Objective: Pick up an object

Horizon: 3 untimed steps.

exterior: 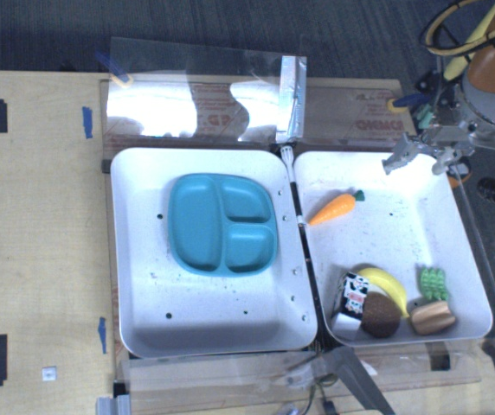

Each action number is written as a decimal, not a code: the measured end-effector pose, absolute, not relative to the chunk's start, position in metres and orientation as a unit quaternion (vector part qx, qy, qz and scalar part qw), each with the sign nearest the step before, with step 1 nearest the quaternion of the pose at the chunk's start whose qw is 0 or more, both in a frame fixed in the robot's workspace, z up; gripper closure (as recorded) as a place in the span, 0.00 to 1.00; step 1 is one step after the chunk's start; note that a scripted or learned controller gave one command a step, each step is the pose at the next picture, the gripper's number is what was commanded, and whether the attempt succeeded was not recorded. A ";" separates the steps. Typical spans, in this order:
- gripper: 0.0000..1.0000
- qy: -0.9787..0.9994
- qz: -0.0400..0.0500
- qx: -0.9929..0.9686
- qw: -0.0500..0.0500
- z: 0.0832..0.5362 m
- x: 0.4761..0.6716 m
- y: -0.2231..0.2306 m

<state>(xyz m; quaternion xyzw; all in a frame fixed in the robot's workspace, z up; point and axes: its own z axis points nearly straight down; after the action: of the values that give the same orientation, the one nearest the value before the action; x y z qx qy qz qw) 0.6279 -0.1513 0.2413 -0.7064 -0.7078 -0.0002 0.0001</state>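
Note:
My gripper (419, 160) hangs over the far right corner of the right bin (471, 247), its two fingers spread open with nothing between them. An orange carrot (332, 207) lies near the bin's far left side, well to the left of the gripper. At the near end a cluster lies together: a yellow banana (388, 284), a black-and-white carton (352, 297), a brown round object (380, 316), a green toy (433, 281) and a tan bread-like piece (432, 318).
The left bin (131, 258) holds a blue divided plate (224, 223). A clear plastic sheet (200, 102) stands behind the bins. Yellow and black cables (455, 24) loop near the arm at the upper right.

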 end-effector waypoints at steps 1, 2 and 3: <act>0.00 -0.730 0.003 -0.683 0.005 0.130 0.661 -0.093; 0.00 -0.794 -0.002 -0.608 -0.002 0.087 0.626 -0.093; 1.00 -0.793 -0.004 -0.609 -0.006 0.100 0.629 -0.094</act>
<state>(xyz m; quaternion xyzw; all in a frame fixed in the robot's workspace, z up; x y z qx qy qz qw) 0.6287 -0.0939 0.1004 -0.6092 -0.7930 -0.0037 -0.0056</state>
